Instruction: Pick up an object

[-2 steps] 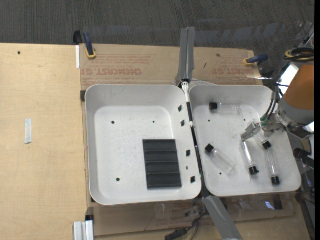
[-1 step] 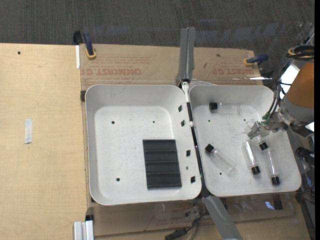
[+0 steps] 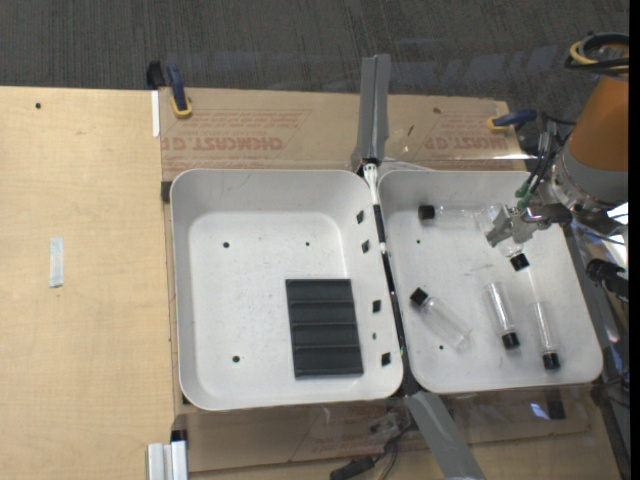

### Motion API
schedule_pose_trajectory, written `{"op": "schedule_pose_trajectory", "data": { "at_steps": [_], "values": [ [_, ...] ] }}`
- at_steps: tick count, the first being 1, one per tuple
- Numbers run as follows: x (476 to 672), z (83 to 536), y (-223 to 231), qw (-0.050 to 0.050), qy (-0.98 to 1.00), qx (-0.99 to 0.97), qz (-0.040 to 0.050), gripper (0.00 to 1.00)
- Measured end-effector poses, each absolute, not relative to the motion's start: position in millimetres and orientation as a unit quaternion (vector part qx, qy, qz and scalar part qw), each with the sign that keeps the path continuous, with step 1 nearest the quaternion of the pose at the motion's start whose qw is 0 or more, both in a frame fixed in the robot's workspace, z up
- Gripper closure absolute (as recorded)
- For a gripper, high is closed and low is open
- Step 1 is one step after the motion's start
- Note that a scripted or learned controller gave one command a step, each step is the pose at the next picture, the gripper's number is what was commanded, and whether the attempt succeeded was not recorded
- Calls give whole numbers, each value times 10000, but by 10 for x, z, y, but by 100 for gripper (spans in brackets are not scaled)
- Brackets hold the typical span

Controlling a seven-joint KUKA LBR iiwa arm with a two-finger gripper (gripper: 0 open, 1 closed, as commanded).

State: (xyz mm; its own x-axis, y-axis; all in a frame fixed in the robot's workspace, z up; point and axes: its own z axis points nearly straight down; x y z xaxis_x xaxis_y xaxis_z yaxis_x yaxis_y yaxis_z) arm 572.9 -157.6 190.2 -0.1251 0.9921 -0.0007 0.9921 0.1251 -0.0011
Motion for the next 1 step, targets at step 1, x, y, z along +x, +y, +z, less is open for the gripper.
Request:
{"op": "schedule_pose_trajectory", "data": {
  "at_steps": [1],
  "values": [
    [5848, 2285, -1152, -1, -7275, -6861, 7, 100]
  ]
}}
